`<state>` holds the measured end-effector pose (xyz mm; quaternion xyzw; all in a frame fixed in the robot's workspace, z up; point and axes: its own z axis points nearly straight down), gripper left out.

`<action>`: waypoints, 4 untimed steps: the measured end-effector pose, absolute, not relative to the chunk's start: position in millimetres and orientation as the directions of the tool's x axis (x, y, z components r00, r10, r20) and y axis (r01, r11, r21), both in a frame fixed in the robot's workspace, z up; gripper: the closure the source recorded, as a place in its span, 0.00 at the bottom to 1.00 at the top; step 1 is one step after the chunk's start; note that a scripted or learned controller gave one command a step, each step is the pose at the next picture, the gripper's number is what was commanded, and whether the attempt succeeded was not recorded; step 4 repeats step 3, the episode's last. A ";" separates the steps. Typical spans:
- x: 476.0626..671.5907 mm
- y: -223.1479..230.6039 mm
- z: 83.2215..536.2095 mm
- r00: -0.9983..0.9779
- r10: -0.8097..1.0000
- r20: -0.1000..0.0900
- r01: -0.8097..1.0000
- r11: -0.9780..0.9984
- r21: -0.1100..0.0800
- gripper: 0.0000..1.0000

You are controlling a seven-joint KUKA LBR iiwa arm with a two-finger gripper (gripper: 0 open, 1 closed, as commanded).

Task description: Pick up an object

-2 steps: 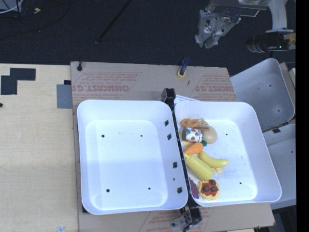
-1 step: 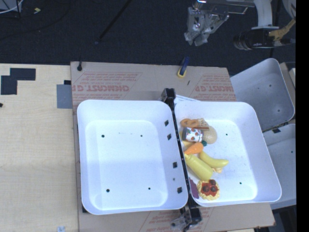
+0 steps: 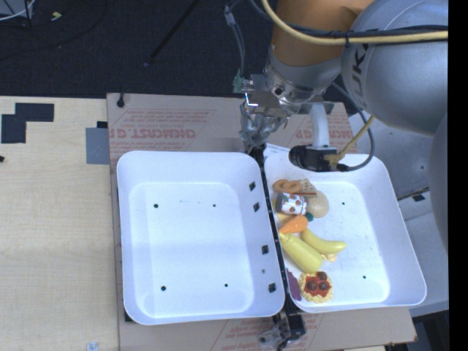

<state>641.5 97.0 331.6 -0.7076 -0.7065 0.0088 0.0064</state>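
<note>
The gripper (image 3: 255, 134) is hanging over the far rim where the two bins meet, its thin dark fingers pointing down toward the divider; whether they are apart or together cannot be told, and nothing is showing between them. Above it the grey arm (image 3: 398, 46) with its orange band (image 3: 322, 9) is reaching in from the right, with yellow and black cables looping around the wrist.

The left bin (image 3: 139, 196) is sitting on a sheet of brown cardboard (image 3: 175, 126) printed with red lettering, and the cardboard is lying on a pale wooden bench (image 3: 51, 232). Behind the bench the floor is looking dark, with cables trailing across it.

The right bin (image 3: 380, 254) is holding all the toy food, gathered along its left wall. Nearest the far edge a brown, flat piece (image 3: 294, 187) is lying, and just below it a small can with a red and white label (image 3: 291, 205) is sitting beside a pale round piece (image 3: 319, 206). An orange carrot (image 3: 294, 225) is lying slantwise under the can, touching a yellow banana (image 3: 322, 243) and a yellow-green corn cob (image 3: 300, 254). Toward the near left corner a small tart with red berries (image 3: 316, 287) is resting apart from the rest. Both bins are smooth, shallow white plastic with rounded corners, joined by dark clips along the shared edge.
</note>
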 end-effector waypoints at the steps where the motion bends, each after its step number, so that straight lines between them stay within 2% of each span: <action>1: 641.3 168.4 398.9 -0.008 1.000 0.003 1.000 0.008 0.003 1.00; 2: 611.9 197.1 471.3 -0.005 1.000 0.003 1.000 0.005 0.004 1.00; 3: 614.2 204.7 525.2 -0.002 1.000 0.001 1.000 0.002 0.002 1.00; 4: 614.2 204.7 525.2 -0.002 1.000 0.001 1.000 0.002 0.002 1.00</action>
